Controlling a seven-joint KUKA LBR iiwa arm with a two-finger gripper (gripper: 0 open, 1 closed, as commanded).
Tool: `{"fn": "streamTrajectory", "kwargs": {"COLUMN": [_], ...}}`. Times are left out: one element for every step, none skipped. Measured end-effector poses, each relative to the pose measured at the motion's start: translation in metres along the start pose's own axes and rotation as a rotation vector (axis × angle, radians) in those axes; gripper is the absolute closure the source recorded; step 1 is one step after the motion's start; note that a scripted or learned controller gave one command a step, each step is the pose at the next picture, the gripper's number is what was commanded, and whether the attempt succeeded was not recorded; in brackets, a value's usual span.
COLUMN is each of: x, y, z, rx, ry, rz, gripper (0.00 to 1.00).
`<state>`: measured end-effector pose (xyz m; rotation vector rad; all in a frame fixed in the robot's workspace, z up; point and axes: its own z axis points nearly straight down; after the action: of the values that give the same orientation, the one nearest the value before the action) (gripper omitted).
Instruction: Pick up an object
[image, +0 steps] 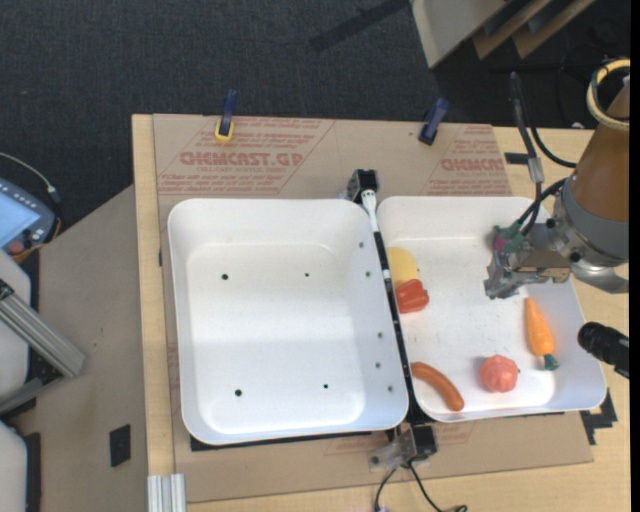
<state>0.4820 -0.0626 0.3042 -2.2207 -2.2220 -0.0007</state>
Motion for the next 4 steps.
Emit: {"fn": "streamTrajectory", "kwargs": {"x": [-0.022, -0.020, -0.020, -0.020], "y": [-0.002, -0.002, -0.001, 0.000], "z": [-0.195, -0.196, -0.206, -0.217], "rx": [-0.022, -0.006, -0.010, -0.014], "ry": [-0.004, -0.003, -0.005, -0.006], "rz": [0.001, 0.000, -0.001, -0.002], "gripper": [1.00, 1.00, 1.00, 1.00]}}
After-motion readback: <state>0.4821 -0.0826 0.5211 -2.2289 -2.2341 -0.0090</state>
